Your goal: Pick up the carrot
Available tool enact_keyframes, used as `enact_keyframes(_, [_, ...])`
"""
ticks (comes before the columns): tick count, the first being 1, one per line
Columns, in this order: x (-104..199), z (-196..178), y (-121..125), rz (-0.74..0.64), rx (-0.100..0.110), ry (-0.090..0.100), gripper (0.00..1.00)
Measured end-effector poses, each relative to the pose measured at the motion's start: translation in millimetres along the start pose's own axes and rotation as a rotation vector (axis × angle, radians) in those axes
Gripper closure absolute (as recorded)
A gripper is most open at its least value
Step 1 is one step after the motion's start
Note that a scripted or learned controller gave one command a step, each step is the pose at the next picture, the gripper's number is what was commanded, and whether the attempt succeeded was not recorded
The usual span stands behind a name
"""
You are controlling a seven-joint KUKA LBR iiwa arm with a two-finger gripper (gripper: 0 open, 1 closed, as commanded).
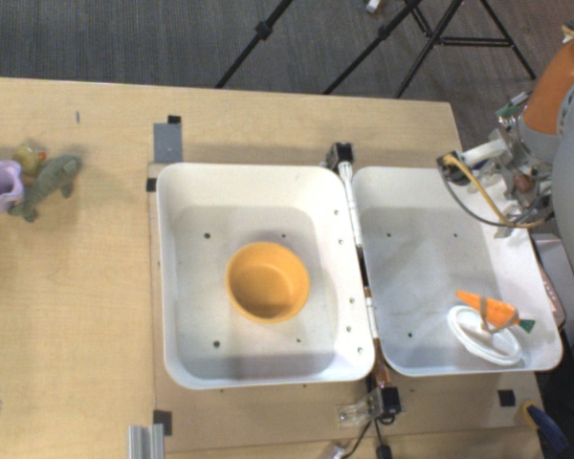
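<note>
Carrot first: the small orange toy carrot with a green stub end (496,311) lies in the near right corner of the right-hand shallow white plastic bin (421,256), resting on the rim of a white oval ring-shaped object (483,337) that sits against the bin's front wall. Nothing is gripping the carrot. In the left-hand shallow white plastic bin (196,256), a round yellow-orange bowl (268,281) stands upright near the middle, open side up. The two bins touch along a shared edge held by black clips on the light wooden bench top (67,304). Farther back and to the right, the grey arm with its orange band (564,94) reaches in above the far right edge of the right bin, well apart from the carrot; its gripper (512,175) is tangled among yellow and black cables, and whether it is parted or closed cannot be told. At the bench's far left lie a lilac cup-like toy (0,182) and a grey-green soft toy (48,184), touching.
</note>
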State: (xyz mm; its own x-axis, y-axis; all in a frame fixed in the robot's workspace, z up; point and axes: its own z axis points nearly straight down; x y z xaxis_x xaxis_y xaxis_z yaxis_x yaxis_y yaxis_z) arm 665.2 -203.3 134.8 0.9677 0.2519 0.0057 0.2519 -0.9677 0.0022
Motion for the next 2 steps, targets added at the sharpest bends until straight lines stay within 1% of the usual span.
enact_keyframes(1, [-1.9, -8.8, 0.6, 0.047, 0.002, -0.002, 0.0])
enact_keyframes(2, [3.3, 9.5, -24.4, 0.046, 0.003, -0.003, 0.0])
